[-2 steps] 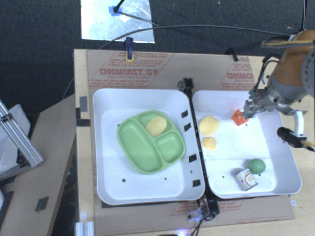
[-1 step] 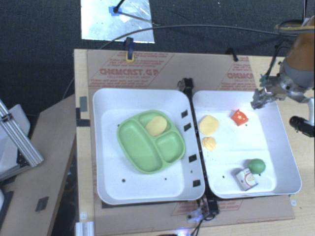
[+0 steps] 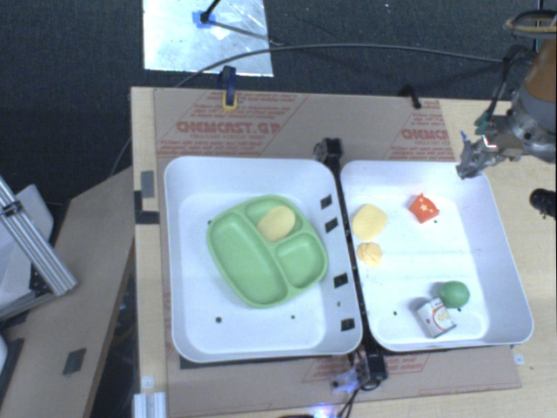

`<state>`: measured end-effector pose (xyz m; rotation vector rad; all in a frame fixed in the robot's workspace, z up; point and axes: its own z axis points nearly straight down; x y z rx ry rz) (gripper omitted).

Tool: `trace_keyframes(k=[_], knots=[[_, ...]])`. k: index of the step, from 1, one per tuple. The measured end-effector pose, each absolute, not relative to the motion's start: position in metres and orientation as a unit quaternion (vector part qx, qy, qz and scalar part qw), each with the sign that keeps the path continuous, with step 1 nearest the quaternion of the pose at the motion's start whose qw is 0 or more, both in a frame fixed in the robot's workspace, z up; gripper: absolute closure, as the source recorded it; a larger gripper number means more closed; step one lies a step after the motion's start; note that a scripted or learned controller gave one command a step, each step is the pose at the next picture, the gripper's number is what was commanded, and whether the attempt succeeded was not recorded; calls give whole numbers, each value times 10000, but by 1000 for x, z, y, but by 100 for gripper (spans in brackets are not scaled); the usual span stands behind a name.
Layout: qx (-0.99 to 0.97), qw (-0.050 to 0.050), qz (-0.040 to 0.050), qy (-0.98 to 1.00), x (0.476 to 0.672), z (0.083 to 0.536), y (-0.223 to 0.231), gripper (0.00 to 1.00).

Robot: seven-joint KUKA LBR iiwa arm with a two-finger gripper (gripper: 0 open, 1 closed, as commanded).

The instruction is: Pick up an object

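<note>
The gripper (image 3: pixel 471 165) hangs over the right bin's (image 3: pixel 505 233) far right corner; I cannot tell its state. A small red block (image 3: pixel 423 207) lies nearby, to its left. A smooth yellow lump (image 3: pixel 278 223) sits in the green plastic tray (image 3: pixel 252 268).

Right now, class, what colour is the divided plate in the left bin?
Light green: the divided plate shows best in the camera view, with a yellow piece in one compartment.
</note>
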<state>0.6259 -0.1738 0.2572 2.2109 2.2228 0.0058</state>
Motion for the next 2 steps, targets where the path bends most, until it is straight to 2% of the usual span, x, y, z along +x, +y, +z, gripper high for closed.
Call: trace_keyframes(k=[2], knots=[[7039,1,9,7103,599,266,-73,100]])
